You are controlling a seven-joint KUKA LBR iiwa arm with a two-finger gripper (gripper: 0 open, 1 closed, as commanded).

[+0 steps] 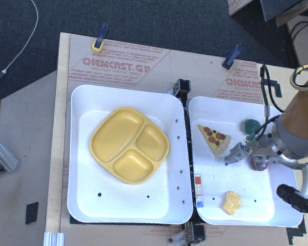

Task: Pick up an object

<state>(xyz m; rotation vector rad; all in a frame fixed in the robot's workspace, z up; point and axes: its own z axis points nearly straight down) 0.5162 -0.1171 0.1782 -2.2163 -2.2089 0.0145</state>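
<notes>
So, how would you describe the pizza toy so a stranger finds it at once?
Look at the right bin, in its upper left part near the divider. The pizza toy lies there, left of the gripper. It is the only triangle: yellow with red dots, unlike the rounded yellow toy below.

Two white bins sit side by side: the left bin (79, 138) and the right bin (255, 207). One yellow divided plate (129, 144) lies in the left. The right holds one pizza slice (214, 138), one yellow lump (231, 203), one green object (251, 126), and one small striped item (197, 189). Two clamps, one (100, 38) and another (232, 57), grip the tabletop's (150, 66) far edge.
</notes>
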